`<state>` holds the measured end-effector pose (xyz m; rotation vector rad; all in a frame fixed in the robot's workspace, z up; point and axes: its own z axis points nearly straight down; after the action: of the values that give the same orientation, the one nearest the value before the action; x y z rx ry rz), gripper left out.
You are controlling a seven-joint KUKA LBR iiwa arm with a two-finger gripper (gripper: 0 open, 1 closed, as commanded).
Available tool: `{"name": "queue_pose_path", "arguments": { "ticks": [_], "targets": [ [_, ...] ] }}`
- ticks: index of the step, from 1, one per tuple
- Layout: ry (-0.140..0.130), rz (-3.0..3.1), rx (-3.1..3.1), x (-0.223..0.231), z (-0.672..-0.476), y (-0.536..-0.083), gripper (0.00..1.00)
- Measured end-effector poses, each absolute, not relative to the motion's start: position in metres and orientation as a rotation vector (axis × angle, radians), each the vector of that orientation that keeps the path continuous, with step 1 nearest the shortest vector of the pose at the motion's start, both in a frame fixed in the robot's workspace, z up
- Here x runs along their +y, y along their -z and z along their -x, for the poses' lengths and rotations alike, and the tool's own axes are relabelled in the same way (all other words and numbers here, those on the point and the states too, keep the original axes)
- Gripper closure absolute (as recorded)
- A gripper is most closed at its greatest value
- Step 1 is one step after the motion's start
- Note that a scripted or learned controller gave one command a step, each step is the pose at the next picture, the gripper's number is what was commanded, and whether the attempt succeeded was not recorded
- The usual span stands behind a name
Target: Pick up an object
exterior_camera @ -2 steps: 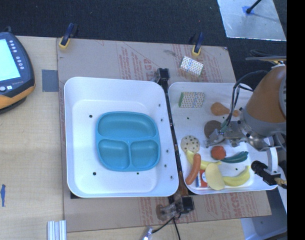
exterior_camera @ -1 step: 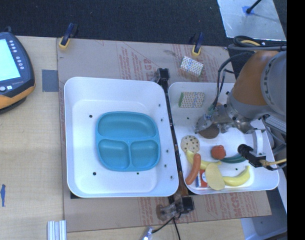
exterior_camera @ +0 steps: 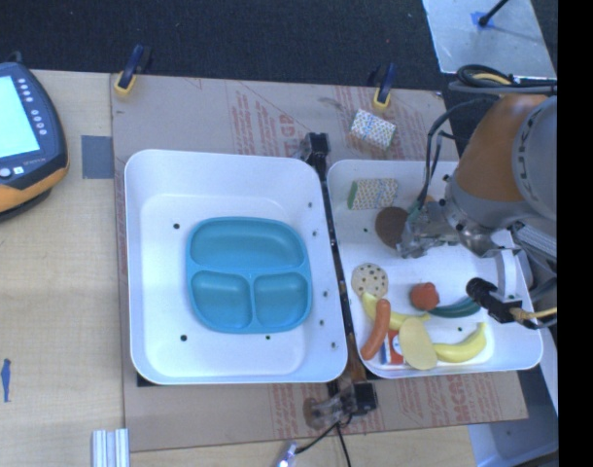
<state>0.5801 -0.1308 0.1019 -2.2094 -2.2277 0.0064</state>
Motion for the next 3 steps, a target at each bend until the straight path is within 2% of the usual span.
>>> {"name": "queue_pose_path", "arguments": {
  "ticks": [1,2,3],
  "targets": [
    [-0.007,2.209,-2.228,-0.131,-0.58,-0.102,0.0],
    [0.0,2.217,-2.225,-0.107,-0.657,-0.093,0.0],
    [-0.005,2.216,-2.223,-0.151,-0.594,-0.092,0.0]
  ]
}}
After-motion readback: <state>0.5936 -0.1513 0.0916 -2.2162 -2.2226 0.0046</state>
